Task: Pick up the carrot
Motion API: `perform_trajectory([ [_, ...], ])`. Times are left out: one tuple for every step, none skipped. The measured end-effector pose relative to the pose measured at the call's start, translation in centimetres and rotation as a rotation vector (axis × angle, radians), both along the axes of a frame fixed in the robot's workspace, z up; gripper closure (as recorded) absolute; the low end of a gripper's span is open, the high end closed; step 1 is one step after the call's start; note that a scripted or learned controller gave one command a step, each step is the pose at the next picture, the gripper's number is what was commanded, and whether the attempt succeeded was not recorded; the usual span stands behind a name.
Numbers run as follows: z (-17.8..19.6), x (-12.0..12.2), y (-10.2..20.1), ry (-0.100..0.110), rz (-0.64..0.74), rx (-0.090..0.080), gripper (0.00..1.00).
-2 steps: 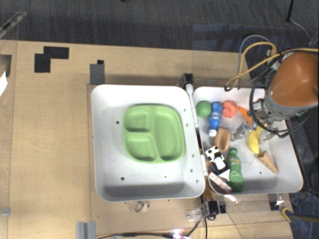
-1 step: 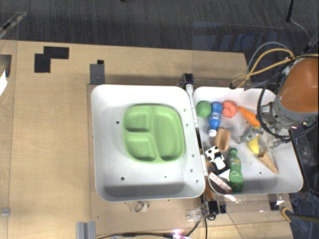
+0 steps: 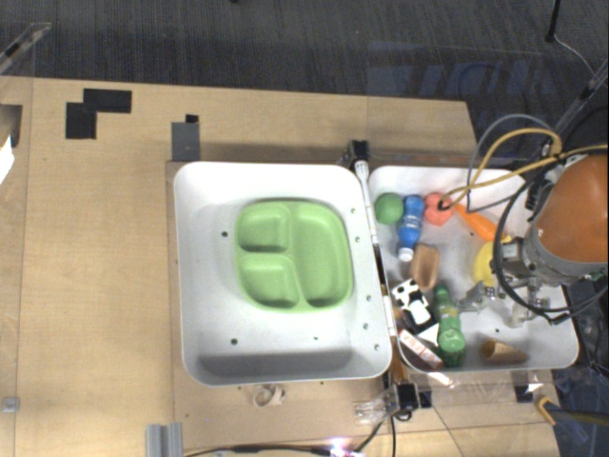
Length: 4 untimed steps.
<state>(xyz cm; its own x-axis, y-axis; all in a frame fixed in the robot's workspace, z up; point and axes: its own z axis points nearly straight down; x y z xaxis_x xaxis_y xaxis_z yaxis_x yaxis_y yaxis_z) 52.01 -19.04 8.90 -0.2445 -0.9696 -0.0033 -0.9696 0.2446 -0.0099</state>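
Carrot [image 3: 475, 224] lies in the right bin [image 3: 561, 355]: likely light, rigid plastic, smooth and tapered, so I'd pinch mid-body across its width. My gripper [image 3: 495, 293] hangs nearby; cannot tell its fingers' spread.

Arm [image 3: 571, 222] reaches in from right, orange band up; gripper [image 3: 500, 298] low, fingers obscured.

Dark grey carpet floor [image 3: 285, 27] lies beyond the tan wooden bench [image 3: 95, 284]; black tape marks [image 3: 95, 110] sit on the bench's far-left part.
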Motion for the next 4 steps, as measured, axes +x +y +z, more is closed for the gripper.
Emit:
perform_trajectory([
  [0.1, -2.6, -1.3, -0.010, -0.170, 0.001, 0.00],
  [3.6, -3.0, -1.5, -0.001, 0.081, -0.001, 0.00],
  [6.4, 9.4, -1.2, -0.005, 0.156, 0.001, 0.00],
  [0.1, 9.5, -1.6, -0.008, 0.149, -0.002, 0.00],
])
